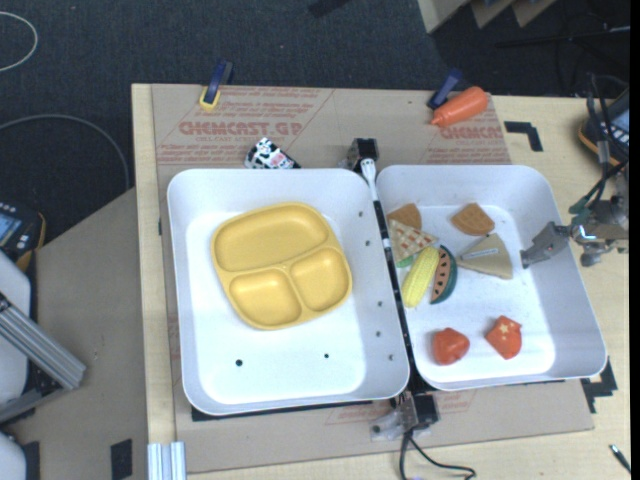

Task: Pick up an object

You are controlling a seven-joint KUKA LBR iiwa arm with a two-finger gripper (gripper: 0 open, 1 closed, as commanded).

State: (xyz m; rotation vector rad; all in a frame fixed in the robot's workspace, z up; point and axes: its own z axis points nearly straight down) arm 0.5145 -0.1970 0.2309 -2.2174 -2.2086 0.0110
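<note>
The right bin (570, 308) holds several toy foods. A yellow corn cob (419, 275) lies against a watermelon slice (444, 274), with a waffle wedge (410, 238) just behind them. Further right are a brown bread piece (472, 219) and a tan wedge (489, 258). Two red pieces sit near the front: a tomato (451, 345) and a strawberry (504, 336). My gripper (545, 245) reaches in over the bin's right rim, low and just right of the tan wedge. Nothing shows in its grasp.
The left bin (190, 298) carries a yellow divided plate (281, 265). An orange carrot (460, 106) and a black-and-white toy (268, 155) lie on the bench behind the bins. A blue and yellow clamp (213, 86) sits at the back left.
</note>
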